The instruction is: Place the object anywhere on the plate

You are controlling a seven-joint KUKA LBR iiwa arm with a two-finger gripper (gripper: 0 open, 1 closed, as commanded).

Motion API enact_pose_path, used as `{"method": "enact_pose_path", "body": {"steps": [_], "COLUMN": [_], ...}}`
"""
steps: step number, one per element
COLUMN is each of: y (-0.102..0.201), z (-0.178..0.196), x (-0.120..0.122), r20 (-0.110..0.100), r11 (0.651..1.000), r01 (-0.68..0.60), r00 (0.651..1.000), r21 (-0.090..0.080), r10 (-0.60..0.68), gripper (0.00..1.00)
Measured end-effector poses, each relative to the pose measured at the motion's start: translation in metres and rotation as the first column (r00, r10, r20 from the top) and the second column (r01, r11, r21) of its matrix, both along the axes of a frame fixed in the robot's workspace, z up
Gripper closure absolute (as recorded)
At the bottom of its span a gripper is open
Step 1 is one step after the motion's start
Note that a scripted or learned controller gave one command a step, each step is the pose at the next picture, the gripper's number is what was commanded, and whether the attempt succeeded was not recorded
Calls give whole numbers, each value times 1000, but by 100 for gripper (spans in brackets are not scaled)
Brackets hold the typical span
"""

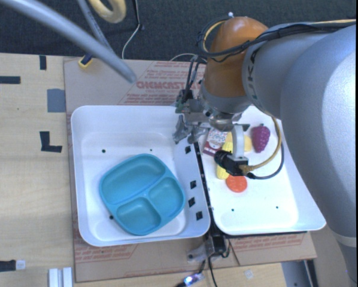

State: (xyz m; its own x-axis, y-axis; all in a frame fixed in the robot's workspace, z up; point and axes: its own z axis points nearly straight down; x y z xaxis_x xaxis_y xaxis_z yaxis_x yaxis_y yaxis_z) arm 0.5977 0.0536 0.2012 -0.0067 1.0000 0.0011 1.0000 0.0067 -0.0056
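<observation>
A light blue three-compartment plate (142, 193) lies in the left white bin (86, 130), toward its front. My gripper (186, 129) hangs under the orange-banded wrist, over the back end of the rims where the two bins meet, well behind and to the right of the plate. In the right bin (287, 214), close to the gripper's right, lie a red-and-white packet (216, 139), a yellow piece (225, 171), an orange round piece (237, 185) and a purple bunch of grapes (260, 137). I see nothing held in the gripper.
The big grey arm covers the right bin's back right part. A black cable loops from the wrist over the right bin's objects. The bins sit on cardboard on a wooden bench. A grey pole crosses the top left.
</observation>
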Motion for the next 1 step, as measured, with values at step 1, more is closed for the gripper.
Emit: {"method": "enact_pose_path", "body": {"steps": [1], "y": [64], "z": [3], "x": [-8], "r20": [2], "r11": [1000], "r01": [-2], "r00": [1000], "r21": [0], "r10": [2], "gripper": [100]}}
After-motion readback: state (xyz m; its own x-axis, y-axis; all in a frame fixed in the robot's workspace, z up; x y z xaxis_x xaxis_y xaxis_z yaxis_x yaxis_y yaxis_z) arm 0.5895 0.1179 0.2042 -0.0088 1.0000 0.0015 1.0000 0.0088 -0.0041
